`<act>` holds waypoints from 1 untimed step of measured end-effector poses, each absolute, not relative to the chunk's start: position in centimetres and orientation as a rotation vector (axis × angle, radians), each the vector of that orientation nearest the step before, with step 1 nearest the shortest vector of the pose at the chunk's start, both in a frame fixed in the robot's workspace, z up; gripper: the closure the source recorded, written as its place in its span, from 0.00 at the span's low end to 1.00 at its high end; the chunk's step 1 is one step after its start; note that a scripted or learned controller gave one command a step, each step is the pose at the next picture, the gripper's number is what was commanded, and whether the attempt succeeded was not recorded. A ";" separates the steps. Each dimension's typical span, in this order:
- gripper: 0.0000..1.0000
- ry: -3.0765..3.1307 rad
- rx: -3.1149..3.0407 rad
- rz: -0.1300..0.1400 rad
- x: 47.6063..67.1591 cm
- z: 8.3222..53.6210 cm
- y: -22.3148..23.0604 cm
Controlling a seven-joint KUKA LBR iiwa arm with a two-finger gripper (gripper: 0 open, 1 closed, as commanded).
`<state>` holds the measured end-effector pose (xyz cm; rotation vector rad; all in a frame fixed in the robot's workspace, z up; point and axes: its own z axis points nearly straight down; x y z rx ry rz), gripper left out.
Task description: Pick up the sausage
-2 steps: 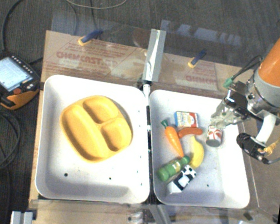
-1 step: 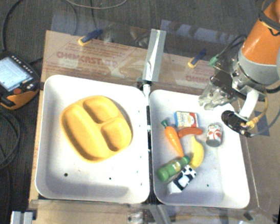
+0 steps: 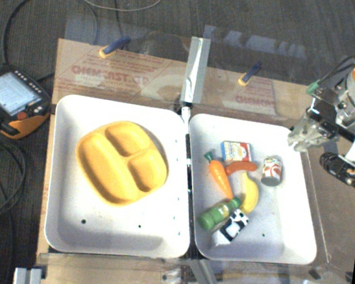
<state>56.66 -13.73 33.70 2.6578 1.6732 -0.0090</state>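
Observation:
The sausage (image 3: 242, 167) is a short red-orange piece lying in the right bin (image 3: 295, 240). It rests between the carrot (image 3: 220, 177) and the can (image 3: 272, 171), just below a small blue and white carton (image 3: 236, 151), and its lower end touches the banana (image 3: 250, 195). My gripper (image 3: 303, 136) hangs over the bin's upper right corner, to the right of and above the sausage and well apart from it. It is open with nothing between its fingers.
A green bottle (image 3: 217, 214) and a black and white item (image 3: 234, 226) lie near the right bin's front. The left bin (image 3: 61, 220) holds a yellow divided plate (image 3: 122, 161). A teach pendant (image 3: 9, 100) and cables lie off the bench to the left.

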 end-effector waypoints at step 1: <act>1.00 2.055 2.381 -0.006 62.9 26.1 -5.9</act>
